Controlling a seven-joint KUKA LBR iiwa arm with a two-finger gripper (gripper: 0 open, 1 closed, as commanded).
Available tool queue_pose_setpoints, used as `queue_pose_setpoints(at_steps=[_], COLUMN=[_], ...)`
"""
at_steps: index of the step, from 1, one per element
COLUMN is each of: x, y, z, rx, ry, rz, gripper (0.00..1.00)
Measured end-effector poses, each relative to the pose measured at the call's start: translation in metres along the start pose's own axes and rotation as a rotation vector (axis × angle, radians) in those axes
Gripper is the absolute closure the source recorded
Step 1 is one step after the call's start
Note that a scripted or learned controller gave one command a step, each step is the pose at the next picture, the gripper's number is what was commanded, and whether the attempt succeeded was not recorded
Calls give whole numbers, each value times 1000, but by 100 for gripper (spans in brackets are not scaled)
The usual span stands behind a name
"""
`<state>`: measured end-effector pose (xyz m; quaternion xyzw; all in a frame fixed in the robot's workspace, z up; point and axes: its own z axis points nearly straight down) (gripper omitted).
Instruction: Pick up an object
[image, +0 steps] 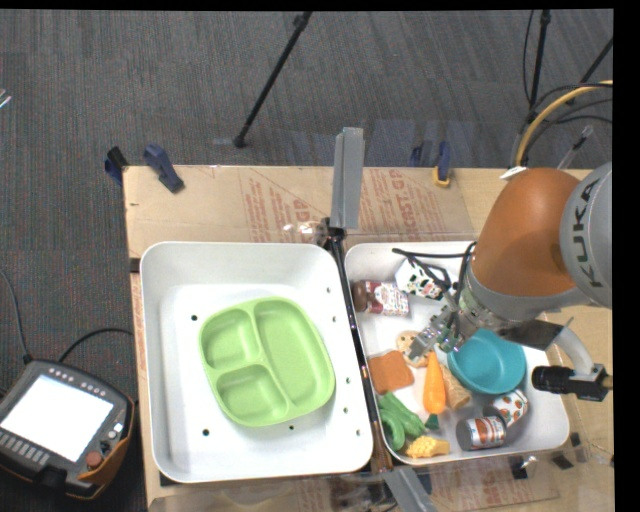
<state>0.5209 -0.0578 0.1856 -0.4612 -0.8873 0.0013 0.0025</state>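
My gripper (434, 338) hangs low over the middle of the right bin (556, 428), under the grey arm with its orange band. It is just above a round cookie (407, 341) and the top of an orange carrot (434, 386). A teal bowl (489, 363) sits right beside it to the right. An orange toast-like square (391, 372) lies to its lower left. Nothing is visibly lifted off the bin floor.
The right bin also holds a brown packet (383, 297), a white box (420, 282), a green vegetable (398, 420), a corn piece (428, 447), a can (484, 431) and a patterned cup (511, 405). A green divided plate (268, 360) lies in the left bin (170, 280).
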Motion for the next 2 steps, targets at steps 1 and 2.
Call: queue_pose_setpoints(at_steps=[1, 2], x=[8, 20], y=[54, -42], z=[-71, -20], rx=[-7, 0], ry=[-4, 0], rz=[110, -218], gripper=[100, 100])
